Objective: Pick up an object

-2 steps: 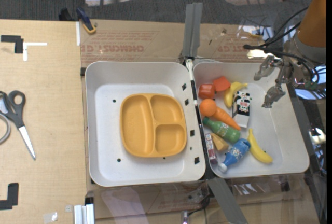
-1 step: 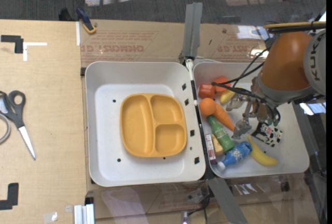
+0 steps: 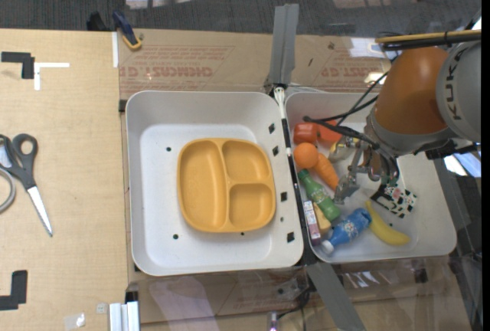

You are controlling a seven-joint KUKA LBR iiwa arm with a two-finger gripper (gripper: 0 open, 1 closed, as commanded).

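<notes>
The right bin [image 3: 436, 237] holds a jumble of small things: an orange carrot [image 3: 327, 170], a round orange fruit [image 3: 305, 155], a red item [image 3: 305, 132], a green bottle [image 3: 321, 198], a blue bottle [image 3: 348, 230], a yellow banana [image 3: 387, 229] and a black-and-white cow toy [image 3: 398, 200]. My gripper [image 3: 358, 175] hangs low over the middle of this bin. It is just right of the carrot and above the blue bottle. I see nothing held in it. The orange-banded wrist [image 3: 413, 92] covers the bin's back right part.
The left bin [image 3: 149, 168] carries a yellow divided plate [image 3: 227, 184]. A thin dark bar [image 3: 311, 219] lies along the right bin's left wall. Scissors [image 3: 27, 178] rest on the wooden bench at far left. A grey divider post [image 3: 282, 46] stands behind the bins.
</notes>
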